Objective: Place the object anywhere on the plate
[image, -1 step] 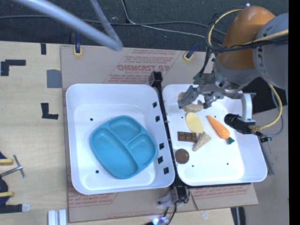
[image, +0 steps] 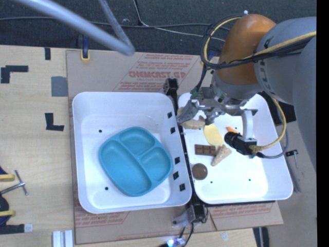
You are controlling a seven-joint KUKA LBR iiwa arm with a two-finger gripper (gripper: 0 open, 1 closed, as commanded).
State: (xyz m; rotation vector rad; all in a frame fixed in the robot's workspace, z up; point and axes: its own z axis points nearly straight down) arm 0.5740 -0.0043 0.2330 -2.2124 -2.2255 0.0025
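low over the right bin (image: 272,189), the gripper (image: 198,118), near its left wall; cannot tell the state of it. just below, a pale yellow piece (image: 212,134), a chocolate bar (image: 204,150), a brown cookie (image: 199,171). in left bin (image: 82,112), blue plate (image: 134,160).

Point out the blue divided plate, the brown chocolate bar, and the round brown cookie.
blue divided plate (image: 134,160), camera view, middle where compartments meet
brown chocolate bar (image: 204,150), camera view, bar's centre
round brown cookie (image: 199,171), camera view, its top face
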